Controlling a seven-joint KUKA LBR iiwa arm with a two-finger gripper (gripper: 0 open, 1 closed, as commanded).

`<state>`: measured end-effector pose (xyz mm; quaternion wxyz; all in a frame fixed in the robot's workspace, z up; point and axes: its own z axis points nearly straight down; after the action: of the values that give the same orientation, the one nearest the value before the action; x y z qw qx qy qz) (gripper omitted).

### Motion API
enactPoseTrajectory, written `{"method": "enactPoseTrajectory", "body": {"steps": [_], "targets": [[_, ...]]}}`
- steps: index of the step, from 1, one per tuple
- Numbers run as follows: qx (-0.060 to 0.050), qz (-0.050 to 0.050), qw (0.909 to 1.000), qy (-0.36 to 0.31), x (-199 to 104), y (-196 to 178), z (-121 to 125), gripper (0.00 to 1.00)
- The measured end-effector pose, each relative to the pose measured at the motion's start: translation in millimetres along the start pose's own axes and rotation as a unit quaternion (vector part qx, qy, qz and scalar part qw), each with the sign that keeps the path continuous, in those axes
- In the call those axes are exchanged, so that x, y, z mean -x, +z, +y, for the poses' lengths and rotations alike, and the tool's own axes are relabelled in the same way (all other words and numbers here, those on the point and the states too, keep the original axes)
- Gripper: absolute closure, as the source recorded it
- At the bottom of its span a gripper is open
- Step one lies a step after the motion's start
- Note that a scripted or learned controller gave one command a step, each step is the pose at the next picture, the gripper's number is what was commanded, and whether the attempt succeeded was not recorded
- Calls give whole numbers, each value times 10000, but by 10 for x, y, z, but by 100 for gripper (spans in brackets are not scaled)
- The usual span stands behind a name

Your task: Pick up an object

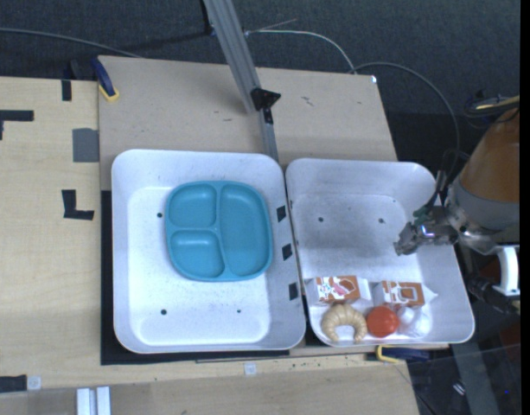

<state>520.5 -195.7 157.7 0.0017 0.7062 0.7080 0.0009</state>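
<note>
Teal divided plate (220,231) sits in left bin (139,318). Claw (409,241), grip state unclear, hovers over right bin (351,188); croissant (344,322), red tomato (382,321), two packets along near edge.

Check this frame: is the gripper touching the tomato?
Apart. The camera view shows the gripper near the right bin's right wall, with bare white floor between it and the tomato at the front edge.
</note>
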Motion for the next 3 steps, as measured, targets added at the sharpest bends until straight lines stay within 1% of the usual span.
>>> {"method": "enactPoseTrajectory", "body": {"steps": [1, 2, 3], "targets": [[11, -7, 10000, 2, 32, -628, 41, 100], [-13, 4, 10000, 5, 28, -793, 49, 100], [-28, 13, 10000, -16, -444, -681, 212, 100]]}}
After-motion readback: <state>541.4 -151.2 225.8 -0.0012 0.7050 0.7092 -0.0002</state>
